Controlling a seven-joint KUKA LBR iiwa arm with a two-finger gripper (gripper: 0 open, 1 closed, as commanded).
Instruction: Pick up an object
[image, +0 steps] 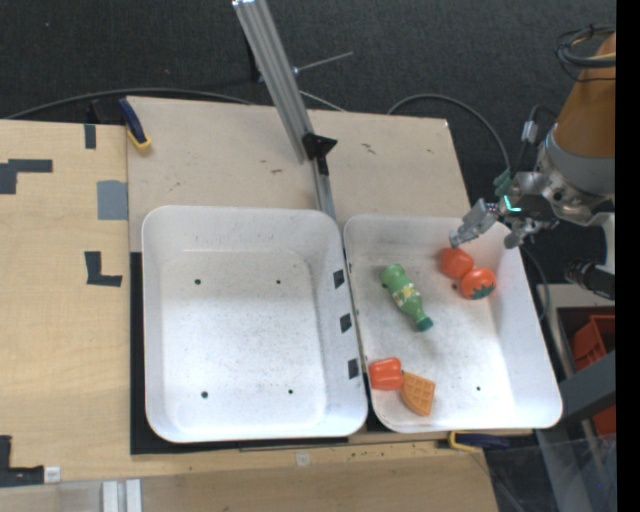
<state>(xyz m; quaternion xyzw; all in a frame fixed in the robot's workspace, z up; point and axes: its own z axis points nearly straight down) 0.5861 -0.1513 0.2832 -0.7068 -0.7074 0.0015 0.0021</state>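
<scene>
The desk (60, 330) is showing pale wood grain with grey tape patches at its left, and a yellow-and-blue clamp (135, 127) is lying near its back edge. The left bin (240, 225), a shallow white plastic tray with rounded corners and a speckled floor, is sitting on a dark mat, probably as the drop-off side. A ribbed aluminium bar (282, 80) is slanting down toward the seam where the two bins are touching. The right bin (530, 360) is carrying all the candidates for picking: an orange block (386, 374) and a waffle-textured wedge (419, 393) are lying just beside each other at its near left corner, tucked against the wall, which looks awkward for a grasp. A green bottle (405, 296), smooth and rounded with a darker cap, is lying on its side near the middle of the bin, well apart from the walls, so it seems the easiest to approach. Further right, a round red ball (455, 263) and a red tomato (478, 284) with a green stalk are touching each other near the far right of the bin. The end effector (492, 228) is hovering just beside and above the ball, and its fingers appear spread and released, with nothing between them. Judging by that position, the ball or the tomato is the likely target, though their glossy round shapes could slip.
</scene>
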